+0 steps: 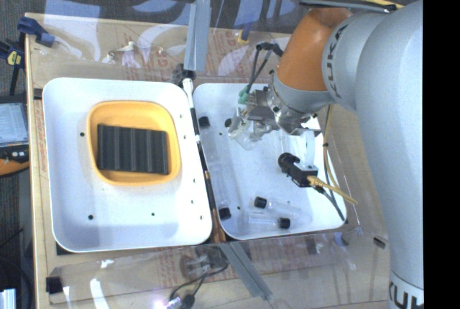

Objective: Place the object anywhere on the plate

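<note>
The claw hangs low over the right bin (its grip impossible to tell); clear tubes lie below it, the yellow plate well off to its left.

My thick grey arm came in from the right, its orange band sitting just above the wrist. The wrist bent down and leftward, carrying my two-finger tool low at the end of it. Thin cables looped beside the wrist. The tool's tip was too cluttered to read.
</note>
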{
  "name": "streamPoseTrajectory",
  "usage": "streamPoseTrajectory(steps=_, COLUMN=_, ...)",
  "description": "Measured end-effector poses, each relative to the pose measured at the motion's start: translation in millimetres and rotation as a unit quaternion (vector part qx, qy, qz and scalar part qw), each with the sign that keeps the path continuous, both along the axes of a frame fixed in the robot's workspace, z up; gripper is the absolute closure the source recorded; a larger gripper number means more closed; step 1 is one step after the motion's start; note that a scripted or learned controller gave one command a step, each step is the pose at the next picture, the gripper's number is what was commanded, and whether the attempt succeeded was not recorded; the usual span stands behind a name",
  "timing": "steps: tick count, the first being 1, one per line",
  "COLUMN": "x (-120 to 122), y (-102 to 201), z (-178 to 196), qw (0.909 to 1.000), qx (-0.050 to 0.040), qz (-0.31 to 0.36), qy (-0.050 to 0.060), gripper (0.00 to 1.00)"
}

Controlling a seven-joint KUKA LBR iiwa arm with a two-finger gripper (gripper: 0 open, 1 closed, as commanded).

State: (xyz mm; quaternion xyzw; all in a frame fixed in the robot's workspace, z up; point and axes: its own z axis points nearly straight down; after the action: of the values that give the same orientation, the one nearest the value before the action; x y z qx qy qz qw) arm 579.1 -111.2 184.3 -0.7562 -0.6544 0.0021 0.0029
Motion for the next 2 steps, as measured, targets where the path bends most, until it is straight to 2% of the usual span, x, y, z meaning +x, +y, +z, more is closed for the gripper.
streamPoseTrajectory(steps=1, x=-11.3, y=69.3, z=30.9, qw=0.9971, qx=0.0000, qz=0.076, qy=-0.001, gripper=1.00)
streamPoseTrajectory(steps=2, x=-11.2, y=68.8, z=31.1, qw=0.9972, qx=-0.0002, qz=0.075, qy=-0.001, gripper=0.00)
